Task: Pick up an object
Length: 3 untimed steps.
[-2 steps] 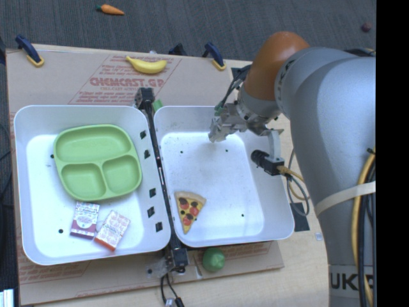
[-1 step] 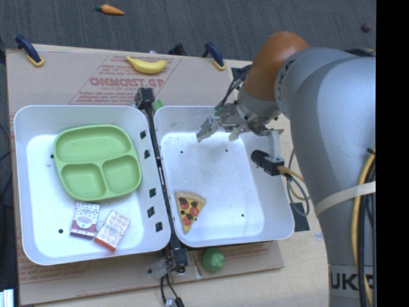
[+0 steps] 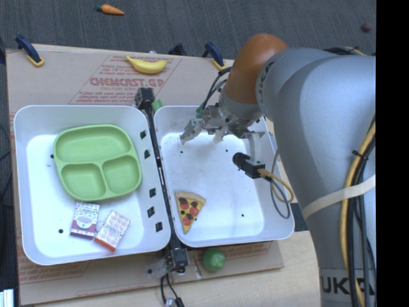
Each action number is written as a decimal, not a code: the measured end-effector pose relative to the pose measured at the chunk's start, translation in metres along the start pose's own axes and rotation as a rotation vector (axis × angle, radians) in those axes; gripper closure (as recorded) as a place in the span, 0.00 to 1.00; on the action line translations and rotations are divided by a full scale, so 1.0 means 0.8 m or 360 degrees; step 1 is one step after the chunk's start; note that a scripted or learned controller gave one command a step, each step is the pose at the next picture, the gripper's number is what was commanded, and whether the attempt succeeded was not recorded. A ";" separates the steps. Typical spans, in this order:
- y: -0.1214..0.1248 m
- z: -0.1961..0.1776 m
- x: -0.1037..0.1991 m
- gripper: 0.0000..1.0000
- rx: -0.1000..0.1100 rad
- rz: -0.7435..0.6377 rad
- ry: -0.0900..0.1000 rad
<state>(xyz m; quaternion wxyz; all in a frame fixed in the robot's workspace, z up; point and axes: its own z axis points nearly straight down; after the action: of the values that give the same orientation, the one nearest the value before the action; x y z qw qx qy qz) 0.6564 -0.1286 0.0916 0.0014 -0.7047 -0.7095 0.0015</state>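
A: From the camera view above the bench, where is the gripper (image 3: pixel 201 132)?

B: Over the far end of the right bin (image 3: pixel 255 226), fingers pointing down toward the bin floor. They look spread apart with nothing between them — though they are small and partly blurred, so I say that as a reading, not a certainty.

A: And what can it pick?

B: In that same bin, the pizza slice (image 3: pixel 188 210) lies flat near the front left corner, well apart from the gripper. The left bin (image 3: pixel 25 190) holds a green divided plate (image 3: pixel 97 160) and two small packets (image 3: pixel 100 226) in front of it. A banana (image 3: pixel 147 63) sits on the cardboard behind the bins, and a green ball (image 3: pixel 213 259) just outside the right bin's front rim.

A: Best way to go about it?

B: I'd judge the pizza slice the nearest target. It is thin and flat (little for the fingers to bite on), so the gripper should travel toward the front, centre over the slice, straddle its narrow width, and go right down to the floor before closing — a shallow close would likely slip over the top.
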 end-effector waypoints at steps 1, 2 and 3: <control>0.000 -0.013 0.000 1.00 0.0002 -0.0004 -0.0001; 0.001 -0.128 0.104 1.00 -0.0008 0.0000 0.0003; 0.000 -0.126 0.103 0.00 -0.0003 0.0003 0.0002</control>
<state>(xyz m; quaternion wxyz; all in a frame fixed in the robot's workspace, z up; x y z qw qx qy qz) 0.6562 -0.0463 0.1923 0.0010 -0.7052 -0.7090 0.0004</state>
